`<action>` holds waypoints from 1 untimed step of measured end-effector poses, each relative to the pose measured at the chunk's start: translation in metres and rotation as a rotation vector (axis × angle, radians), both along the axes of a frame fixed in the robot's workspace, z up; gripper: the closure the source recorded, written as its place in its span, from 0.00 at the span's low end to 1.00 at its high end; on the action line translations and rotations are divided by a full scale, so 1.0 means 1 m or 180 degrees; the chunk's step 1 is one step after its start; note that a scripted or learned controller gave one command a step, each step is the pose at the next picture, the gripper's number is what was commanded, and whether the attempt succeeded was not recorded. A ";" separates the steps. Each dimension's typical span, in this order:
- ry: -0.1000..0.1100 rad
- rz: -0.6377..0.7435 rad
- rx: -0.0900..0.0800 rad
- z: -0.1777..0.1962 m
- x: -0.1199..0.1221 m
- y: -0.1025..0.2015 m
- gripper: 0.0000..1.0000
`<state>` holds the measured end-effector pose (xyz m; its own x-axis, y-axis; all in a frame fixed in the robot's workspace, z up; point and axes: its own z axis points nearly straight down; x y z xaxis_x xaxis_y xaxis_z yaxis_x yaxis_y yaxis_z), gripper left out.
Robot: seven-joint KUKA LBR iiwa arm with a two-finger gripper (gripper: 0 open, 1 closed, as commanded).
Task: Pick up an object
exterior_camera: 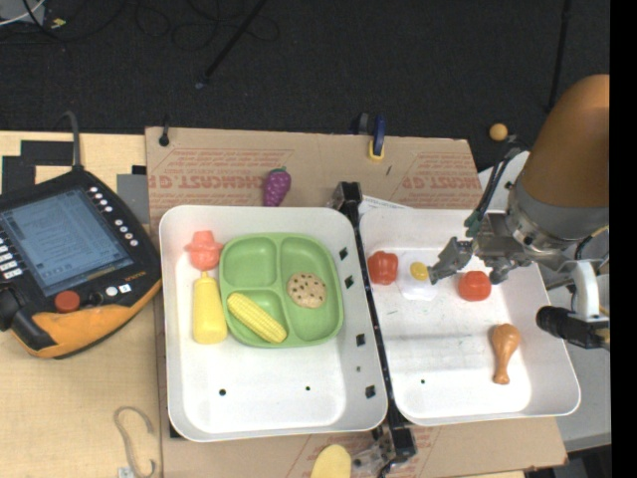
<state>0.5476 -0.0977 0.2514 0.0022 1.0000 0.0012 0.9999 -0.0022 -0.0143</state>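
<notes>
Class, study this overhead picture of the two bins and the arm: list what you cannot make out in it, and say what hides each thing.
- Gripper: dark and small against the right bin; open or shut cannot be judged.
- Small yellow item: too small, partly behind the gripper, to identify.
- Yellow object: cut off by the bottom edge.
- Pendant screen text: too small and blurred to read.
- Bench behind the arm: hidden by it.

Grey arm's two-finger gripper (450,259) hangs over the right white bin (478,391), right by a small yellow piece (419,270), round red tomato (475,286) and brown drumstick (504,350).
</notes>
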 end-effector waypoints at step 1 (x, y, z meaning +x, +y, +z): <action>-0.0041 0.0008 -0.0004 0.006 0.002 0.000 0.00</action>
<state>0.5498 -0.0978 0.2577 -0.0002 1.0000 -0.0001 1.0000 0.0002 -0.0015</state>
